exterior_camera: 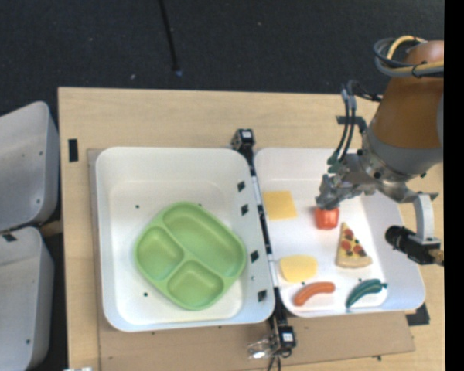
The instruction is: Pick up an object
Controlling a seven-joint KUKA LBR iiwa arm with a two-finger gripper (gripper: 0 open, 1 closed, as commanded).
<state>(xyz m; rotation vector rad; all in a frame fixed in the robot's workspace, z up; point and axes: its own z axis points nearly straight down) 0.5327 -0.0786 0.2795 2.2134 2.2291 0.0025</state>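
The gripper (330, 199) hangs low in the right bin (294, 165), directly over a small red block (326, 219) near the bin's middle; whether it is open or closed on the block cannot be told, since the wrist hides the block's top. Nearby lie a pizza slice (353, 248), yellow square (279, 205) and sausage (315, 292).

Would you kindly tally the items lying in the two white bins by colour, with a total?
Yellow: 2, the square slice and the rounded piece
Red: 2, the block below the gripper, and the sausage
Green: 2, the divided plate and the dark green pepper
Mixed: 1, the pizza slice
Total: 7
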